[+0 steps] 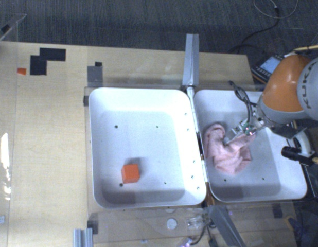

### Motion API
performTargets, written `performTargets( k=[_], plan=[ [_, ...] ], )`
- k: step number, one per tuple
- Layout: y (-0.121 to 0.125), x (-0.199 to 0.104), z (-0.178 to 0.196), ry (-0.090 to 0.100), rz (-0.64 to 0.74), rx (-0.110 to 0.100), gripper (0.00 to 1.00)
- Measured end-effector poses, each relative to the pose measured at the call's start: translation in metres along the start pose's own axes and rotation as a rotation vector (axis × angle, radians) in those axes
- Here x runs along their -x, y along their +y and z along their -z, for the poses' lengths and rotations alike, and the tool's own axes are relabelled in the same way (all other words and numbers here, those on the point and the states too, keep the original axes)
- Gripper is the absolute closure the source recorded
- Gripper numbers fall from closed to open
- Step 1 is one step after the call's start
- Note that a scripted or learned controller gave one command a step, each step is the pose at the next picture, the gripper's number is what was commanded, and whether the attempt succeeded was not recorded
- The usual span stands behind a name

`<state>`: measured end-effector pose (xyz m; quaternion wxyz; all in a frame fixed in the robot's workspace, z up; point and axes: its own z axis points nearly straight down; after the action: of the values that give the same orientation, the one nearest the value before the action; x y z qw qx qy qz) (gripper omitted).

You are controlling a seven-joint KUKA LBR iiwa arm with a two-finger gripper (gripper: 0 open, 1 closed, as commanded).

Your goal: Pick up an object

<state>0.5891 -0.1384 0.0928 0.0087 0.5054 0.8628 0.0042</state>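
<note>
From my remote station I log: dark grey carpet (pixel 123 9) at twelve o'clock; pale wooden bench (pixel 40 153) at nine; black markers (pixel 46 59) toward eleven.

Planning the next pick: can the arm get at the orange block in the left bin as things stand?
Probably yes. The orange block lies alone on the left bin floor, nothing over it; the hand is down at the pink cloth in the right bin.
</note>
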Motion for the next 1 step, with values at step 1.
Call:
performTargets(
  k=[1],
  plan=[
    [0.0010, 0.0498, -0.0010, -0.001, -0.099, -0.002, 0.00]
  ],
)
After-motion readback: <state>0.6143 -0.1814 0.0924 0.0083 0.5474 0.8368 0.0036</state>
